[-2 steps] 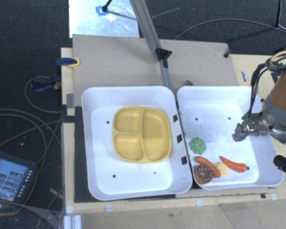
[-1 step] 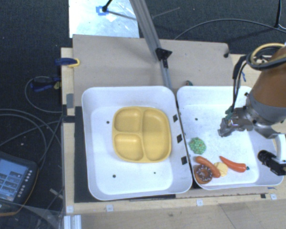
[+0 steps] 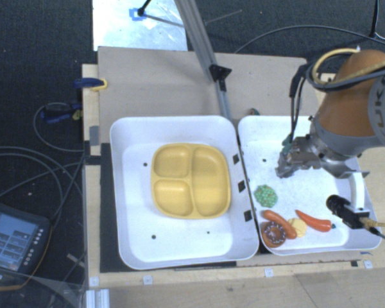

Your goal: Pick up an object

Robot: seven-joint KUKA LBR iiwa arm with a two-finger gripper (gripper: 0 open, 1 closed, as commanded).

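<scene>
Camera view: arm comes in from the right, gripper low over the far-left part of the right bin, tip hanging above bare white floor with nothing between its fingers that I can make out; can't tell if they're spread or pressed together, too dark and blurred. Candidate objects all sit in the near part of that bin: green ball just beside the divider, nearest to the gripper; sausage and chocolate donut touching each other at the near-left corner; a small yellow piece next to them; red pepper further right. My read: these look like toy play food, so light, stiff plastic or rubber, not fragile, probably a bit slick. Ball is the easy one: bumpy surface, stands apart, pinch across the middle. Pepper and sausage: pinch across the narrow width at mid-length (ends taper and would likely squirt out). Donut lies flat against the sausage, awkward to get a finger in. Left bin carries a yellow divided plate, not a good pinch target. Writing: only part of a lettered mark on the arm's grey casing at the right edge, cut off, not legible.
</scene>
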